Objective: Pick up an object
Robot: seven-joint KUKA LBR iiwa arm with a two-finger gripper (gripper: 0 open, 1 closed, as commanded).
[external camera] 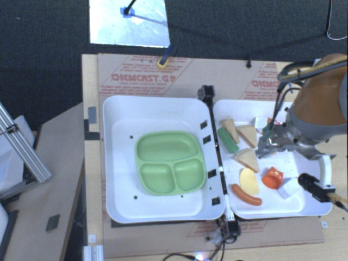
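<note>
I see the metal two-finger gripper (265,145) just above a pale tan wedge-shaped toy slice (247,159); its grip state I cannot tell.

Two shallow white bins sit side by side on the bench. The left bin (117,162) holds a green divided tray (169,162) at its centre, three compartments visible. The right bin (283,208) holds play food: a green stick (228,139) at 10 o'clock, tan wedges (247,134) beside it, a yellow piece (249,181) and a sausage (246,194) at 7 o'clock, and a red piece (272,177) near centre. The gripper (265,147) hangs above the bin's middle, just by a tan wedge (248,159); finger state undetermined.
</note>
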